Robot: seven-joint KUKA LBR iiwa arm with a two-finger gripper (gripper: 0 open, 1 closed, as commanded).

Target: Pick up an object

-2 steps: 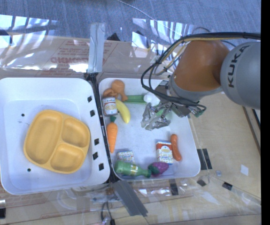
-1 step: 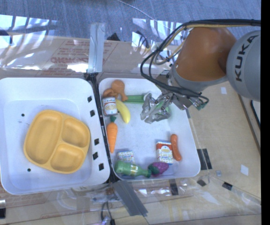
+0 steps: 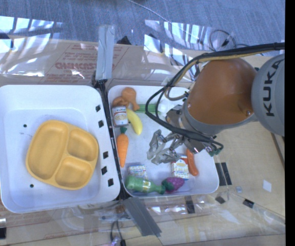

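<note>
My gripper [image 3: 159, 148] hangs over the middle of the right bin [image 3: 209, 181], its metal fingers spread with nothing between them. Around it lie a carrot [image 3: 122, 147], a yellow banana [image 3: 134, 121], a small can [image 3: 120, 116], an orange-brown toy [image 3: 128, 97] and a green piece [image 3: 151, 107]. Toward the front edge sit a small white carton [image 3: 180, 168], a red-orange piece [image 3: 191, 163], a purple piece [image 3: 172, 183], a green bottle [image 3: 143, 185] and a small box [image 3: 137, 171]. The arm's orange band [image 3: 220, 92] hides the bin's right part.
The left bin [image 3: 8, 188] holds a yellow divided plate [image 3: 61, 154]. A black-marked divider wall [image 3: 107, 147] separates the two bins. Cables [image 3: 224, 45] loop above the arm at the back right.
</note>
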